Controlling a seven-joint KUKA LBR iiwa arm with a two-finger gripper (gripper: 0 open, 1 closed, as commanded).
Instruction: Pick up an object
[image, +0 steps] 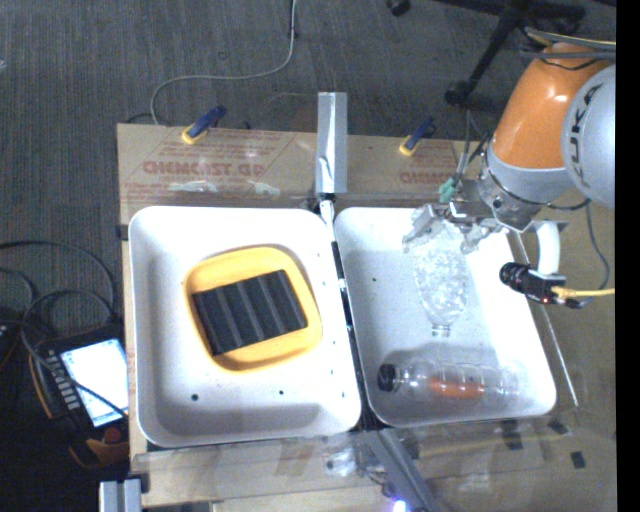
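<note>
Nearest in the right bin (372, 300), a clear plastic bottle (450, 380) lies on its side along the near wall, its dark cap pointing left and an orange band showing through its ribbed body. It fills most of that near edge, with little room between it and the wall.

Farther in, a second clear bottle (441, 280), crinkled and knobbly, hangs with its neck pointing down. Its neck end is near the lying bottle but apart from it. White speckled floor lies open to its left, up to the ridge between the bins.

The gripper (452, 222) is at this bottle's far end, with the pale metal fingers (425, 222) on either side of its top; it looks clenched on the bottle. Above it rises the grey arm (560, 110) with its smooth orange band, entering from the right over the bin's far right corner.

In the left bin (160, 400), a rounded yellow tray (252, 306) with a dark ribbed centre sits tilted near the middle, with white floor open on all sides.

Beyond the bins, brown cardboard (220, 165) is held by two blue clamps (203, 123).
</note>
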